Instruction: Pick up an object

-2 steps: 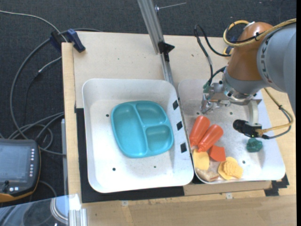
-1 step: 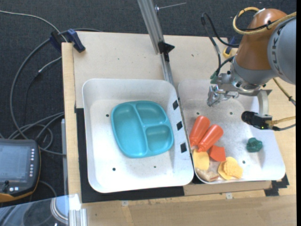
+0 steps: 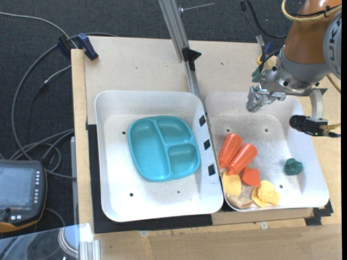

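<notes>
One gripper (image 3: 256, 105) is in view, hanging over the far edge of the right bin (image 3: 309, 191) with its fingers pointing down. Nothing is seen between the fingers, and whether they are apart or together cannot be told from this view. Above the gripper, toward the upper right, the grey wrist and the orange band of the arm (image 3: 314, 34) lean in from the right side.

Below the gripper, nearer the camera, two orange carrot-shaped pieces (image 3: 236, 152) lie side by side on the right bin floor, tilted and touching each other. Directly beyond them from the gripper lie an orange-red block (image 3: 251, 176) and a cluster of yellow pieces (image 3: 264, 194) (the cluster rests against the bin's near wall, with a pale piece partly under it). Below and to the right of the gripper, well apart from the cluster, a small dark green object (image 3: 293, 166) sits alone on the bin floor.

To the left of the gripper, across the divider between the bins, the left bin (image 3: 108, 107) holds a teal compartment plate (image 3: 162, 147) lying flat near its middle.
</notes>
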Action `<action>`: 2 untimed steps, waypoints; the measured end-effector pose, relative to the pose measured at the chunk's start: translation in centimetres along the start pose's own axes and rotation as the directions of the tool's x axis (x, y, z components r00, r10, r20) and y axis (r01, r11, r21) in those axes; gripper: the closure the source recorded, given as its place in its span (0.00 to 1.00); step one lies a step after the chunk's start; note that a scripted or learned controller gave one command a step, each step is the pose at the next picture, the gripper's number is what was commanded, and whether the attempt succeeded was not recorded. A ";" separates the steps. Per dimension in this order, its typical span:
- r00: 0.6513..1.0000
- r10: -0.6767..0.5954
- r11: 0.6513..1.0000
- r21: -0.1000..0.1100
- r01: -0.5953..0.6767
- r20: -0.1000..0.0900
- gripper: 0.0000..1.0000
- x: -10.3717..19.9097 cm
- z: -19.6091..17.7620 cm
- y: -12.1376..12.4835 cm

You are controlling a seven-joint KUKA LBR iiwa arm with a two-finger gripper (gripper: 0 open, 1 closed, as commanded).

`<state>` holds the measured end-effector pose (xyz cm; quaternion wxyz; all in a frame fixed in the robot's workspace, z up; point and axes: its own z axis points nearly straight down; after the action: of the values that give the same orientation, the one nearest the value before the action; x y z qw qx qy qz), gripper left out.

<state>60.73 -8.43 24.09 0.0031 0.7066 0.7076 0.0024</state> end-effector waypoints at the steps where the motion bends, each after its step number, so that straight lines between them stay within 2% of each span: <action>1: 1.000 -0.002 1.000 0.012 0.003 -0.003 1.00 4.6 1.0 -1.5; 2: 1.000 -0.005 1.000 0.012 0.005 -0.005 1.00 9.5 -0.1 -3.9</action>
<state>56.86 1.01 24.13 -0.0026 0.7049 0.7093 0.0000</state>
